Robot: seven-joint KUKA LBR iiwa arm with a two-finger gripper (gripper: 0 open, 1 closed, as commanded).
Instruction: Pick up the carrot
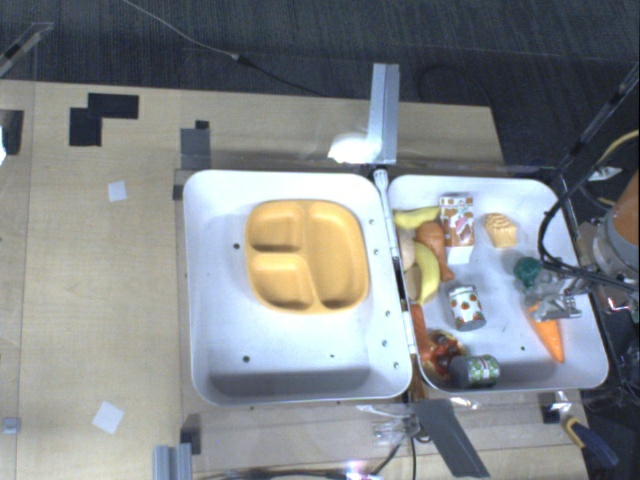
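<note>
The carrot (551, 341) is a short orange cone lying near the right wall of the right bin (590, 373), with its point toward the front. My gripper (553, 300) hangs just over the carrot's thick rear end, at the end of the grey arm that comes in from the right. Its metal tip overlaps that end of the carrot from this angle. The carrot still rests on the bin floor.
A green object (527, 267) sits just behind the gripper. The right bin also holds bananas (427, 271), a small carton (457, 222), a bread piece (500, 230), two cans (466, 306) (478, 370) and red fruit (440, 346). A yellow divided plate (305, 253) lies in the left bin (215, 298).
</note>
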